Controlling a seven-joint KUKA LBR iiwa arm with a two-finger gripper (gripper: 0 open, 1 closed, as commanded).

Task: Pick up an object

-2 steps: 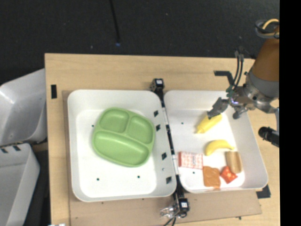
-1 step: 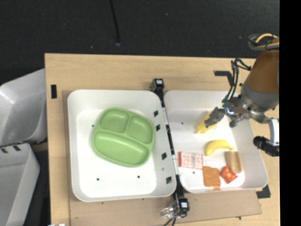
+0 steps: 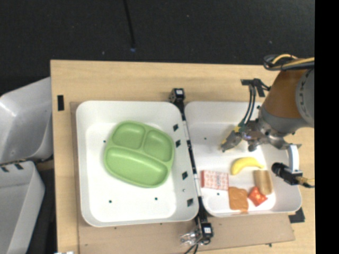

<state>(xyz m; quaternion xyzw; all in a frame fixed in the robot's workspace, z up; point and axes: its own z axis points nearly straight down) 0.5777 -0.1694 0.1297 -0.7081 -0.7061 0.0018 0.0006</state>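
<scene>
Gripper [image 3: 237, 138] hangs over the middle of the right bin [image 3: 212, 115]; finger state cannot be told, tips too small and dark against the wrist, and nothing is visibly between them. Just below it toward the bin's near edge lies the banana [image 3: 247, 165], apart from the gripper, not touched. Past that, along the near edge: a red-and-white packet [image 3: 215, 180] by the bin's left wall, an orange block [image 3: 238, 198], a small red piece [image 3: 257, 196] and a tan bread-like roll [image 3: 262, 181] toward the near right corner. The left bin [image 3: 87, 142] carries a green divided plate [image 3: 139, 153], well apart from the arm. Risks, judged: the banana is curved and smooth, so a closure off its middle could roll or squirt it aside. The roll, red piece and orange block sit touching or nearly so; a descent there could wedge a finger on a neighbour or nudge the cluster. The flat packet offers little to pinch. Dropping straight down from here likely closes on bare bin floor.
</scene>
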